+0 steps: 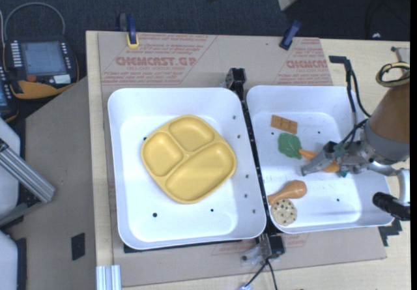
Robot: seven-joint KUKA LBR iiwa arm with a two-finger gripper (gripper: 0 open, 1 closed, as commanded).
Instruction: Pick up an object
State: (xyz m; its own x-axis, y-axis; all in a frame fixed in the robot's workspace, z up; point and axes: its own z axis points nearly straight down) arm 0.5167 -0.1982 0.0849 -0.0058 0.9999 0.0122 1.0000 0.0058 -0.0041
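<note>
The right bin (339,207) holds several toy foods. A brown cracker (284,124) lies at the back, with a green leafy piece (289,145) just in front of it and an orange carrot-like piece (307,152) beside that. A tan drumstick (288,190) and a speckled cookie (284,212) lie near the front left corner. My gripper (311,166) reaches in from the right, low over the bin's middle. It is just right of the green piece and right by the orange piece, and more orange shows under it. The grey arm (391,126) hides the bin's right side.
The left bin (130,171) holds a yellow divided plate (189,158) at its middle. A black clamp (236,77) sits between the bins at the back. Cables (352,93) run along the right bin's far right edge.
</note>
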